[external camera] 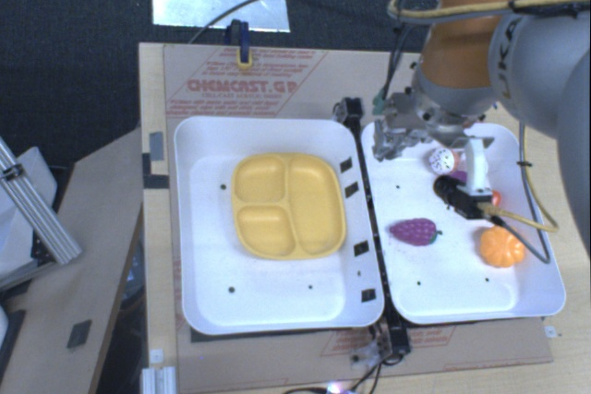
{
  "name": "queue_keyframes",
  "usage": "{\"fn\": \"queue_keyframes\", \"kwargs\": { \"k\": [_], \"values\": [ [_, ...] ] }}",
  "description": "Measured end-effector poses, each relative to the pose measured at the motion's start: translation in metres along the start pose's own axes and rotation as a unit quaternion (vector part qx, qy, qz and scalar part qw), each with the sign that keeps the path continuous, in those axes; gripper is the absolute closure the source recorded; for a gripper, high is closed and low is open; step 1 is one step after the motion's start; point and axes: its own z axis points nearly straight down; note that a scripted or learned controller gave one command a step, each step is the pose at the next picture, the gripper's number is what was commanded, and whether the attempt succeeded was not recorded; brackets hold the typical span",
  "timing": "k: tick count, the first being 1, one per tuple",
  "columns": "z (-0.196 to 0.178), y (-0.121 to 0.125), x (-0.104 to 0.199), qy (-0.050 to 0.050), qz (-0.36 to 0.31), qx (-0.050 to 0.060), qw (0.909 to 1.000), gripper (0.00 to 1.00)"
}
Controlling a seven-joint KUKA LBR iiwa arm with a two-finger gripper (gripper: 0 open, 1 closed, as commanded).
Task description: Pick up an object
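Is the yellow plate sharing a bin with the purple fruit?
No, the plate lies in one bin, the fruit in the other.

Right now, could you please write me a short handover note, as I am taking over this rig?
Gripper: low over the far corner of the right white bin, next to the left white bin; nothing visibly held.
Things: the purple bumpy toy grape bunch, the orange round toy pumpkin and the small white speckled ball lie in the right bin; the yellow divided plastic plate lies in the left bin.
Done: no object picked up yet.
Left: grasp one object and lift it.
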Motion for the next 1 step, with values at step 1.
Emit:
{"fn": "queue_keyframes", "kwargs": {
  "k": [1],
  "values": [
    [-0.0034,-0.001,0.058,0.0,0.0,0.0,1.0,1.0]
  ]
}}
